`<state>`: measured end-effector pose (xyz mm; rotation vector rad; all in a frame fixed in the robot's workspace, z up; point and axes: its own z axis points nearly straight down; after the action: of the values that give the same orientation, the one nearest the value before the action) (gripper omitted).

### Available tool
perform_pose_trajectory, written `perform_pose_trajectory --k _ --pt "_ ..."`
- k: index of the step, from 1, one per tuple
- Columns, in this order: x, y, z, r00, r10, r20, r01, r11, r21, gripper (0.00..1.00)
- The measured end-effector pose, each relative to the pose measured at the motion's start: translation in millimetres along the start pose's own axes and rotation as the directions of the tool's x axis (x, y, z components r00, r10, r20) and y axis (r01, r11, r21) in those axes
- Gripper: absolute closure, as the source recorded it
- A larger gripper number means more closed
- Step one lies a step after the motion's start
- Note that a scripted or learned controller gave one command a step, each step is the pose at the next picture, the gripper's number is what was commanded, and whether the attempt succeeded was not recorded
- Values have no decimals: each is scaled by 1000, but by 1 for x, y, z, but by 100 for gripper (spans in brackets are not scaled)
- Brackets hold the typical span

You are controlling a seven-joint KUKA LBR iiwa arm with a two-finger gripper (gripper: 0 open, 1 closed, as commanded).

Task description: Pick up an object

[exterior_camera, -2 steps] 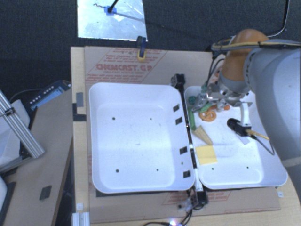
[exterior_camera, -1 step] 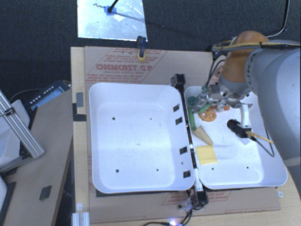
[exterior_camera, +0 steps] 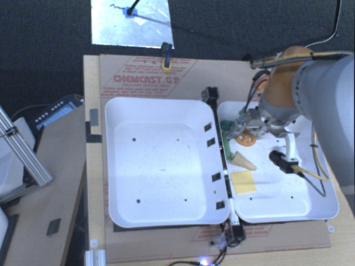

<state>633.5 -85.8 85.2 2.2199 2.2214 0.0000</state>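
Observation:
The right bin (exterior_camera: 288,206) holds several small things. An orange ring-shaped piece (exterior_camera: 246,141) lies near its left wall. Just behind it is a green piece (exterior_camera: 226,131). A tan cone (exterior_camera: 243,160) lies in front of the ring, and a flat yellow square (exterior_camera: 243,182) lies nearer the front. My gripper (exterior_camera: 245,127) hangs low over the bin's back left part, right above the orange ring and beside the green piece. Whether it touches either one is hidden by the wrist.
The left bin (exterior_camera: 161,165) stands beside the right one, with black clips (exterior_camera: 213,143) along the shared wall. The grey arm (exterior_camera: 327,98) covers the right bin's back right. Brown cardboard (exterior_camera: 150,76) lies under both bins.

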Motion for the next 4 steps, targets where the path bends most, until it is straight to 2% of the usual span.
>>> perform_pose_trajectory --k 1,2,3,4 --pt "-5 -17 1 1000 0 0 0 1000 2 0" --pt "-22 25 0 1000 -3 0 3 1000 5 0" --pt "-1 32 1 1000 2 2 -2 1000 19 0" --pt "-28 -42 1 1000 4 0 -4 1000 6 0"
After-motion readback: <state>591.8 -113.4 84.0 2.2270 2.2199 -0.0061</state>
